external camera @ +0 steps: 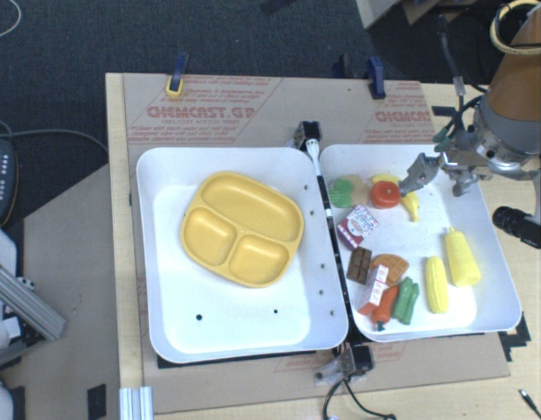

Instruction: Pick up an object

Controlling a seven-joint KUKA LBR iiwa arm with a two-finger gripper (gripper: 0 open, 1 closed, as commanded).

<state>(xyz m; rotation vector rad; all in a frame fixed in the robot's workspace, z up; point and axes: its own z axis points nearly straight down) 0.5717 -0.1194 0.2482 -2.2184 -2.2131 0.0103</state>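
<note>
Tool (417, 178) is seen at upper right of the frame, above the right bin (507, 278); its opening cannot be told. Tomato (385, 193) lies just beside it. Arm (516, 86) is cut off at the frame edge.

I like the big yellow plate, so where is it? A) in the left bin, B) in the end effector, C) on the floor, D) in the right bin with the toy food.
A: the yellow plate lies in the left bin, alone, while the toy food sits in the right bin.
</note>
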